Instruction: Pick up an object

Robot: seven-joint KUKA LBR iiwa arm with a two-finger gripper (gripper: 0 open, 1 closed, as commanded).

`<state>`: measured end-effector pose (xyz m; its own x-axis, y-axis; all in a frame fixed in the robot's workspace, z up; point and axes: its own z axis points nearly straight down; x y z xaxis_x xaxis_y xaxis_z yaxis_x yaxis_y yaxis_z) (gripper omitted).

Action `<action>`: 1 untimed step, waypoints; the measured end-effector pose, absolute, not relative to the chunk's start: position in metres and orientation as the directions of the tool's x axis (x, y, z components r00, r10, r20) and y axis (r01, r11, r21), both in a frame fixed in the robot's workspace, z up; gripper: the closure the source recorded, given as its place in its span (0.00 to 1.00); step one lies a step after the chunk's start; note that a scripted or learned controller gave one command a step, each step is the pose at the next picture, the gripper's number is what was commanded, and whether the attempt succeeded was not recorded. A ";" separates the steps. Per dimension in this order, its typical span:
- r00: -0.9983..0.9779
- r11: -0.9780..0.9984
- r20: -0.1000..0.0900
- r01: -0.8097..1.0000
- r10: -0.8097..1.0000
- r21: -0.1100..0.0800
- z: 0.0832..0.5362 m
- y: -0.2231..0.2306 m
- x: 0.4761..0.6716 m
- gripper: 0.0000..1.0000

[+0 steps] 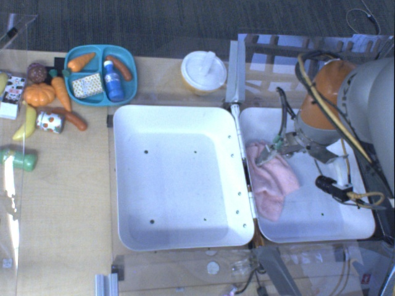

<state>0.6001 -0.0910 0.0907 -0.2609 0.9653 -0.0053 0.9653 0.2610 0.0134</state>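
You can see a light wooden bench (62,227) with a dark grey carpet floor (154,11) behind it at the top. On the bench's left side sit a blue plastic plate with three parts (126,60) and some toy food, like a small orange pumpkin (39,95) and a yellow banana (24,123). A round white and yellow bowl (203,71) sits near the back edge.

A robotics lab: a bench (62,227) with two white bins (179,177), toy food (43,97) and cabling (345,193).
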 end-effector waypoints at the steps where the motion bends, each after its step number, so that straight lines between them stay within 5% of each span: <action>1: -0.263 0.263 -0.006 0.965 0.965 0.019 0.103 -0.090 0.602 1.00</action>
<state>0.6024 -0.0896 0.1027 -0.2627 0.9649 -0.0059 0.9647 0.2627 0.0193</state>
